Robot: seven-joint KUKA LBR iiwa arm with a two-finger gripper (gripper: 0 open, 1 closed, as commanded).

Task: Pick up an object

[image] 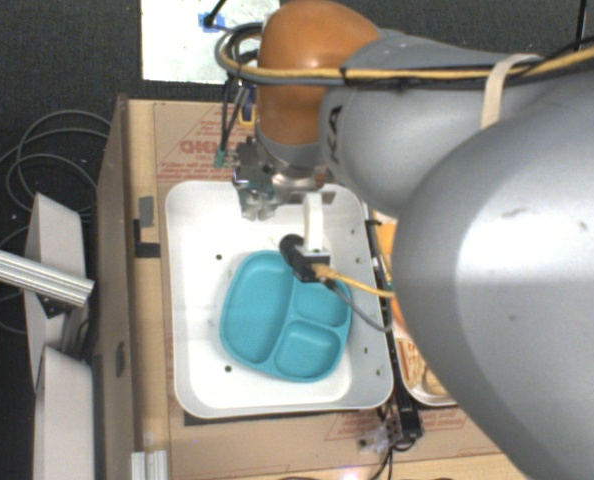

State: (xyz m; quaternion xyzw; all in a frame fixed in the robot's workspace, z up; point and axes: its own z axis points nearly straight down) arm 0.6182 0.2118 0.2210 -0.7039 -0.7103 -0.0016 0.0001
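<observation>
- Camera view: the task looks not yet done. The teal plate point(277, 318) lies flat in the white bin point(192, 268), lower centre of the frame, and nothing is lifting it.
- It is the one thing I can see in that bin, so the grasp and the lift are both left.
- The claw point(257, 200) hangs over the bin's upper part, just above the plate's top edge in the frame.
- How far the claw is open cannot be told; I see nothing held in it.
- The arm point(497, 218) reaches in from the right, wrist pointing down, orange band point(302, 58) uppermost.
</observation>
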